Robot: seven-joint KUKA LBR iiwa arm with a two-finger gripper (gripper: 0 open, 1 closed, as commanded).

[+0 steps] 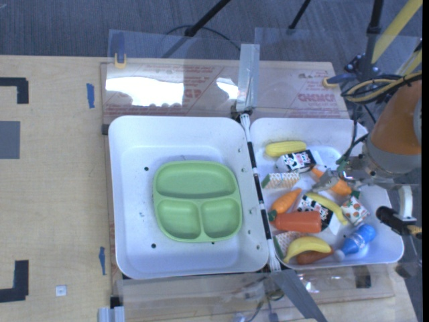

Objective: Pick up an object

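Observation:
The right white bin holds several toy foods: a yellow banana at the back, a black-and-white carton, a carrot, a red piece, a second banana at the front and a blue bottle. My gripper is low over the middle right of this bin, beside a small orange piece. The arm's orange band rises behind it at the right. I see nothing lifted clear of the pile.
The left white bin carries a green divided plate. A clear plastic wall stands behind both bins. A narrow ridge separates the bins. Tripod legs and cables sit beyond the bench.

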